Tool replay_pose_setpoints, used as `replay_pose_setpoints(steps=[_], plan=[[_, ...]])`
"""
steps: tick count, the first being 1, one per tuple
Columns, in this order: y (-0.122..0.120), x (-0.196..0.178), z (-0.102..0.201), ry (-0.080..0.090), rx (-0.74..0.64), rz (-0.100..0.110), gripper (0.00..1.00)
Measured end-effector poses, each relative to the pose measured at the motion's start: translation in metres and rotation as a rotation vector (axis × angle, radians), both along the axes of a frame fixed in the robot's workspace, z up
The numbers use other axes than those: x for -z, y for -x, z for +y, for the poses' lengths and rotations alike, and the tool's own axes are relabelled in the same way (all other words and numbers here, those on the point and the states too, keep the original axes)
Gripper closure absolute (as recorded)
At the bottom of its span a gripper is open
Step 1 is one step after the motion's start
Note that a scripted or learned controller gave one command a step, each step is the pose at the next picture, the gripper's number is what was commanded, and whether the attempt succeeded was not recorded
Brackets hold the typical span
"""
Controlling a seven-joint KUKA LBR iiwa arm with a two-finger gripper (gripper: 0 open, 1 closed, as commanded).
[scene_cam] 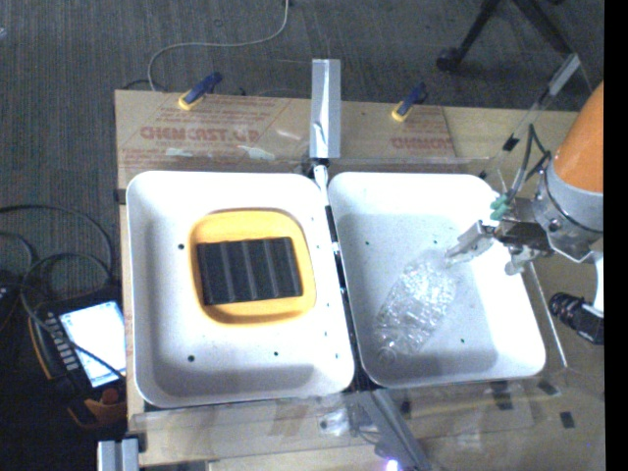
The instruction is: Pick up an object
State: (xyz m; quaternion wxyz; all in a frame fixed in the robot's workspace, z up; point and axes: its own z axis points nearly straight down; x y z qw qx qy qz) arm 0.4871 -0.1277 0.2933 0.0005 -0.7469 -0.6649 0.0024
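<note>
A: Tabletop point(137, 126) first. What sits on it?

B: Brown board with red lettering, two blue-and-yellow clamps along its far edge, one at the left point(199, 90) and one at the right point(410, 101). Two white bins rest side by side on it: left bin point(157, 361) and right bin point(510, 346), their inner rims touching. A metal post point(325, 106) stands at the far end of the seam between them.

A: Arm next?

B: Arm point(589, 155) comes in from the right, orange band at the frame's edge, grey wrist below it. It hangs over the right bin's right rim.

A: Contents of the bins?

B: Left bin holds a yellow tray point(208, 234) with a dark ribbed insert point(248, 270), lying flat near the bin's middle. Right bin holds a clear plastic bottle point(417, 302), crumpled, lying on its side at a slant, its upper end pointing toward the arm.

A: And the end effector?

B: End effector point(491, 243) is at the right bin's right side, just beside the bottle's upper end. One finger point(469, 244) reaches toward the bottle; whether it touches I cannot tell. Open or closed, I cannot tell either. Nothing is visibly between the fingers.

A: Anything smaller?

B: A tablet point(90, 341) with a lit screen lies on the floor left of the tabletop, cables around it.
</note>
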Motion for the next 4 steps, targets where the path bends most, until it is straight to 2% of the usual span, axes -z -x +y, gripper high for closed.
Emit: replay_pose_setpoints(steps=[1, 2, 3, 4], plan=[[0.004, 0.079, 0.025, -0.002, 0.091, -0.001, 0.0], [-0.055, 0.073, -0.036, -0.001, 0.061, -0.002, 0.0], [-0.076, 0.019, -0.04, -0.001, 0.013, -0.003, 0.0], [-0.06, 0.037, -0.036, 0.001, 0.022, -0.002, 0.0]])
